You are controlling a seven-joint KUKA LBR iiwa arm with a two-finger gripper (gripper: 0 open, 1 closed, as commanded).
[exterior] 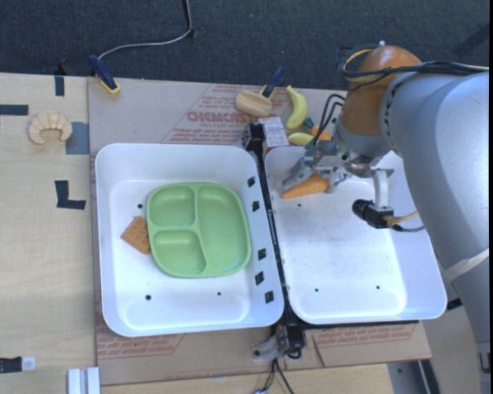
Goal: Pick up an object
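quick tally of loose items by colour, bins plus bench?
Green: 1, the green plastic divided plate
Orange: 2, the orange carrot-shaped toy and the orange waffle-like square
Yellow: 1, the yellow toy banana
Tan: 2, the tan toy croissant and the tan bread roll
Total: 6

The big grey arm (444, 162) is cut off by the right edge, so its base cannot be seen. It covers the far right corner of the right bin (353, 286). The gripper (308, 171) is dark and blurry, and its tips cannot be told apart. An orange thing (306, 186) lies just under it, partly hidden. Touching or not, it is hard to say. A flat orange piece (136, 235) in the left bin (181, 310) is tucked partly under the green plate (199, 228). The yellow banana (297, 109) beyond the bins is partly covered by the arm.
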